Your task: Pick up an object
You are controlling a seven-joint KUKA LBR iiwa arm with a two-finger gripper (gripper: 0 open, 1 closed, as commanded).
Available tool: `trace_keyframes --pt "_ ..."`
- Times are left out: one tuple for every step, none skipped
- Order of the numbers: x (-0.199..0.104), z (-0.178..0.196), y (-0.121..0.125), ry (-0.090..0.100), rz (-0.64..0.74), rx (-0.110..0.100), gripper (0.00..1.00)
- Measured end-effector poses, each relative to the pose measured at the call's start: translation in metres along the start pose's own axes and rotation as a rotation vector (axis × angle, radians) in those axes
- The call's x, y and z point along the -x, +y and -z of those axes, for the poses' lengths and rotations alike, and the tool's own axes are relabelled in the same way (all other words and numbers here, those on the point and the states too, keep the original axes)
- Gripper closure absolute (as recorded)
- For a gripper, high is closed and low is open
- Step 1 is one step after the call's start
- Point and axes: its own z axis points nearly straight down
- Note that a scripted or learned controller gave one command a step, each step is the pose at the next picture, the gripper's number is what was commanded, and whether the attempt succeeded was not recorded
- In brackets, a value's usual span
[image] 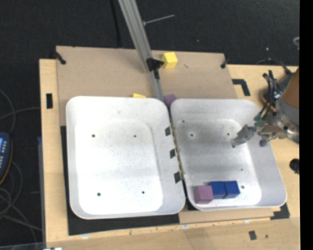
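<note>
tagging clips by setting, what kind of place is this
Most likely a robotics lab test bench: two shallow white bins sit side by side on a board, small blocks like the blue block serve as pick targets, and a robot arm's pincer reaches in from the right.

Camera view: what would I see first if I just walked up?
Probably the two big white bins, the left bin and the right bin, side by side on the bench. Next, the blue block and purple block, touching at the right bin's near edge. The gripper hangs over that bin's right side, away from the blocks.
</note>
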Motion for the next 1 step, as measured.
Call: trace_keyframes --pt "0.0138 0.0505 -0.0008 -0.003 -0.001 0.004 0.00"
